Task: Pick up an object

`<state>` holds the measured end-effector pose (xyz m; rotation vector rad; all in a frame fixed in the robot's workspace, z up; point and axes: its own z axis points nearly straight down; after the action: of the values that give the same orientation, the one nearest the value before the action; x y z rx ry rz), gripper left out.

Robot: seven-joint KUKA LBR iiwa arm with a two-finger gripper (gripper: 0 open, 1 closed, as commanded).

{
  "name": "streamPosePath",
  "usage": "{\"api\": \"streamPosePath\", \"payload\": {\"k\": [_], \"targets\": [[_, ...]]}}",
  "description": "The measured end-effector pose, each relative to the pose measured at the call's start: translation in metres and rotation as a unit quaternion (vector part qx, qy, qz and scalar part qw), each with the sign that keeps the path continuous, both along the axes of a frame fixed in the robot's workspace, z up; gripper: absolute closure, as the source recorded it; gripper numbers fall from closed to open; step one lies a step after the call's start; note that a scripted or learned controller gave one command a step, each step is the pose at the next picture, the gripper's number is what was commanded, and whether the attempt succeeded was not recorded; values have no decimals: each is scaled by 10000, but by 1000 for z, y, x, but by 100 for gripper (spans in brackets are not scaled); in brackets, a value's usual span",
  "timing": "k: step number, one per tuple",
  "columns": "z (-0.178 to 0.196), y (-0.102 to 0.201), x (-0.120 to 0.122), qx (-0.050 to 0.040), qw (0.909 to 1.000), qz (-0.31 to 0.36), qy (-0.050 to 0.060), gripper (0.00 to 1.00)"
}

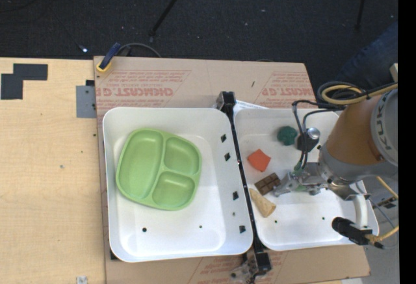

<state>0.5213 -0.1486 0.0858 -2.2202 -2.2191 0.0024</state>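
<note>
- Nothing lifted yet, as we read it: every loose object we can see lies on the floor of the right bin point(305, 237).
- The gripper point(284, 186) sits low in that bin, its tip just beside the brown block point(266, 182), perhaps touching its right end. We see nothing between its fingers, and we cannot tell whether they stand apart or together; they are too small and dark against the bin.
- Candidates for the pick, all in the right bin: the brown block nearest the tip; a red-orange block point(259, 160) just above it; a tan wedge point(262, 203) just below it, near the divider point(235, 169); a dark green ball point(286, 135) further up.
- We judge the approach done or nearly so; closing, securing and lifting remain.
- The left bin point(130, 240) holds a green compartment plate point(158, 169), well apart from the work.
- Possible hindrances: brown block, red-orange block and wedge lie close together, so a closing finger may nudge a neighbour. Cables loop by the wrist point(305, 140). The divider is near on the left.
</note>
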Motion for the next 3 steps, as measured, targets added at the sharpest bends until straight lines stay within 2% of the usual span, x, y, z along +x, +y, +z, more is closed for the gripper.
{"api": "streamPosePath", "payload": {"k": [1,2,3], "targets": [[9,-1,0,4,10000,-7,4,100],[48,0,1,-2,10000,-1,-10,100],[108,1,2,-5,10000,0,-18,100]]}}
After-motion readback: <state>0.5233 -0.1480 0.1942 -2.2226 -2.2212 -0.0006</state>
